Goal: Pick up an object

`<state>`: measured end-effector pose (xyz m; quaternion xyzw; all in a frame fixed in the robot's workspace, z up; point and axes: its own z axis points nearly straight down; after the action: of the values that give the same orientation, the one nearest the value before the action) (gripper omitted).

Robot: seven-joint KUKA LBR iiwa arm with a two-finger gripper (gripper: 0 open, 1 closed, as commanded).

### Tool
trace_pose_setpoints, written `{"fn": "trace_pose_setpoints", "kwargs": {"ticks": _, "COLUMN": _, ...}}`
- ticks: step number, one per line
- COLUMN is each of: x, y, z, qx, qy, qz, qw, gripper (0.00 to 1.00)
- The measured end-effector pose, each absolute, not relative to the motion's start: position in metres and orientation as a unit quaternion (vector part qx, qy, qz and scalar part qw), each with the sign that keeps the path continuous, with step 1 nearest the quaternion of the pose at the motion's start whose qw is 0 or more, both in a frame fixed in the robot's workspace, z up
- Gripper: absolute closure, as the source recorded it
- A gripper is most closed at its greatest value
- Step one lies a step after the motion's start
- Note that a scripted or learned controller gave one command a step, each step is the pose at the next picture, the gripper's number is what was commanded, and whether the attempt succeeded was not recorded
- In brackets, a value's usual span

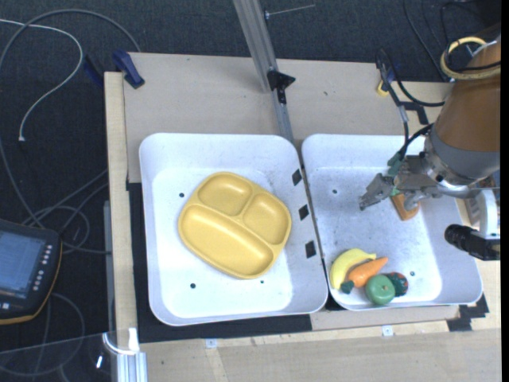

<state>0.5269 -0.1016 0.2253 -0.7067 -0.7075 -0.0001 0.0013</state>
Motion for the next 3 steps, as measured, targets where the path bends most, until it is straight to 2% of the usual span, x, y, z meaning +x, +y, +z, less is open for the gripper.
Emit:
{"fn": "trace_pose_setpoints", "kwargs": {"ticks": 1, "x": 0.527, "y": -0.102, "z": 0.225, "qx": -0.707, "qy": -0.707, "qz": -0.0002, "qw": 0.001, "gripper": 0.0}}
{"fn": "trace_pose_setpoints", "kwargs": {"ticks": 3, "x": 0.526, "y": -0.099, "z": 0.138, "qx": -0.707, "qy": -0.707, "qz": 0.0016, "qw": 0.003, "gripper": 0.0}}
